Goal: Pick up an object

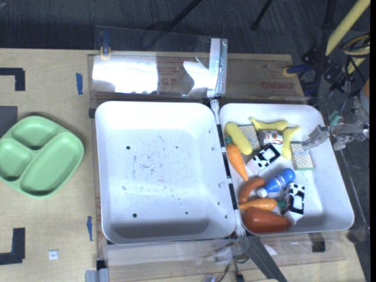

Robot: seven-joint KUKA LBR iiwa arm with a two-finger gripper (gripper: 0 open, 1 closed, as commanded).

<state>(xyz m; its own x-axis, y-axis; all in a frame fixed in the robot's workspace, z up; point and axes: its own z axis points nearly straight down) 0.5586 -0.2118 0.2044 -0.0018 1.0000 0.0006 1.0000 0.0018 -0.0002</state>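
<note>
Nearest the camera, in the right bin (343,213), one reddish-brown vegetable (267,220) is lying along the front wall. Just behind it, two orange carrot-like pieces (257,204) are resting side by side, and one blue bottle (279,182) is leaning beside them. Two black-and-white patterned blocks are sitting in this bin: one (296,197) near the bottle's right, the other (267,155) further back at the middle. A third orange piece (237,160) is lying along the bin's left wall.

Further back, one corn cob (238,135), one red-and-white can (271,138) and one yellow banana (276,127) are crowding the far part of the bin. Two pale mesh pads are lying there too, one (251,136) by the cob and one (303,158) toward the right wall.

The gripper (314,137) is hanging over the bin's far right part, reaching in from the right. Whether it is released or clenched cannot be told. The right-hand pad is lying just beneath and in front of it, and the banana's right end is sitting just to its left; the other pieces are lying further off to its left and front.

The left bin (155,116) is sitting beside the right one, touching it. One green three-compartment plate (38,155) is resting on the bench, well apart to the left.
</note>
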